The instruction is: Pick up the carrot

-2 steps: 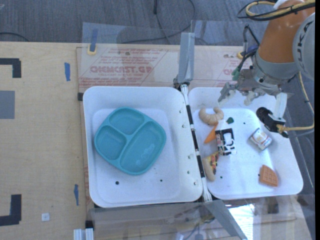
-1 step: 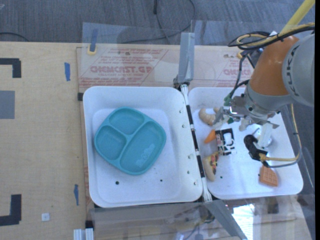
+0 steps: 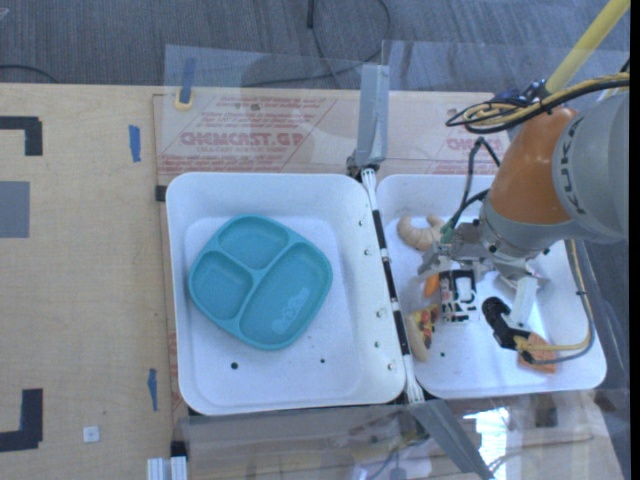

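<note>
Plywood bench; gripper perhaps touching carrot; grip state unclear.

Right bin crowded under arm; left bin open around teal plate

Bench: light wood top, w/ two white bins side by side. Left bin sits mid-bench, right bin just beside it, rims touching along a hinged seam. Far of the bins, a clear sheet w/ reddish print lies flat on the wood. Blue tape bits at far left and near left of the left bin. Black corner marks at the bench's left edge, plus a grey square.
</note>
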Robot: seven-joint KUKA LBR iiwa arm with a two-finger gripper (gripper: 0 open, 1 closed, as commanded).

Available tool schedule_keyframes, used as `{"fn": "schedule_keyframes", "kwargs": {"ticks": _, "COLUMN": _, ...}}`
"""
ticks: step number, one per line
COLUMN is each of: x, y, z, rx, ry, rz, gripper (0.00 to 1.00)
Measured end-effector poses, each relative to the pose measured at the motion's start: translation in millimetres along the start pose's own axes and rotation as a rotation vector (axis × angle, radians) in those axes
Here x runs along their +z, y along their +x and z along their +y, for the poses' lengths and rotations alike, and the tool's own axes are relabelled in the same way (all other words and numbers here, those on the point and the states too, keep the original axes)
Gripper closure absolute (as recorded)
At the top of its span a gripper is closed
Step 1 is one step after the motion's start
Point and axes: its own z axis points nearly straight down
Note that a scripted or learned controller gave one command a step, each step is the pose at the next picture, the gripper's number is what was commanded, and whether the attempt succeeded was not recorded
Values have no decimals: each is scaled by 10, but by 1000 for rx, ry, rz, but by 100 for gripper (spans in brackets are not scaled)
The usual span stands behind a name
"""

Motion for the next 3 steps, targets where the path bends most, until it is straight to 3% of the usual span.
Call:
{"fn": "schedule_keyframes", "kwargs": {"ticks": 1, "x": 19, "y": -44, "z": -482, "rx": -641, "ry": -18, "rz": -5, "gripper": 0}}
{"fn": "schedule_keyframes", "kwargs": {"ticks": 2, "x": -84, "y": -50, "z": -481, "rx": -638, "ry": -19, "rz": -2, "gripper": 100}}
{"fn": "schedule_keyframes", "kwargs": {"ticks": 3, "x": -907, "y": 163, "z": -471, "rx": -666, "ry": -1, "rz": 0, "gripper": 100}}
